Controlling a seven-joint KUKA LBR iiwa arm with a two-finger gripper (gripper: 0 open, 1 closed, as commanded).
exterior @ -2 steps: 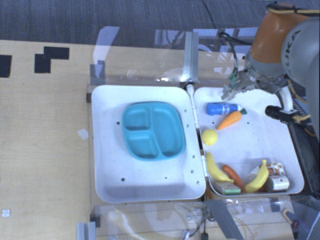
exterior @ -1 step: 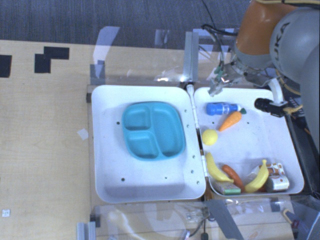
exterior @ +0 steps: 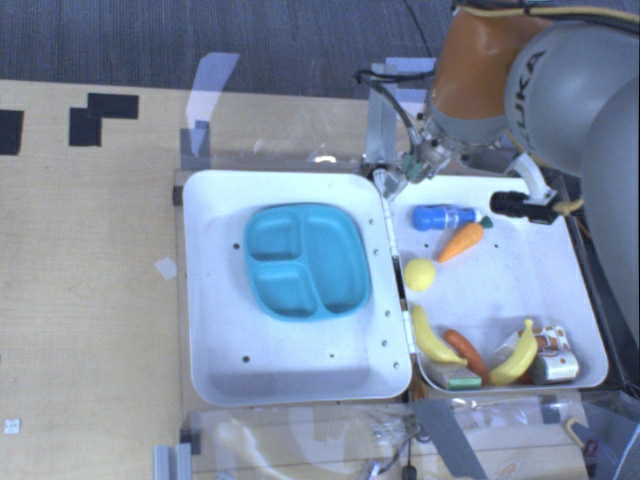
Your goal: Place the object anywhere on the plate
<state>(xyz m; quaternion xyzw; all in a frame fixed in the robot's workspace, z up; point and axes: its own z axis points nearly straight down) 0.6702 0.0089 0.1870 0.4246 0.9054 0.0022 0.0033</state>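
Gripper [exterior: 408, 171] hovers at right bin [exterior: 575, 268] far-left corner, grip state unclear; carrot [exterior: 461, 242] beside blue bottle [exterior: 443, 217], plate [exterior: 305, 260] bare in left bin; descend squarely over carrot, close across narrow width

Glossy blue plastic plate [exterior: 303, 261], smooth white bins [exterior: 215, 368]

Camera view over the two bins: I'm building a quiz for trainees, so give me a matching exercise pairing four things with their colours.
Things:
1. plate
2. carrot
3. bottle
4. ball

Colours:
A. orange
B. yellow
C. light blue, in the left bin
D. darker blue, in the right bin

Pairs: 1-C, 2-A, 3-D, 4-B
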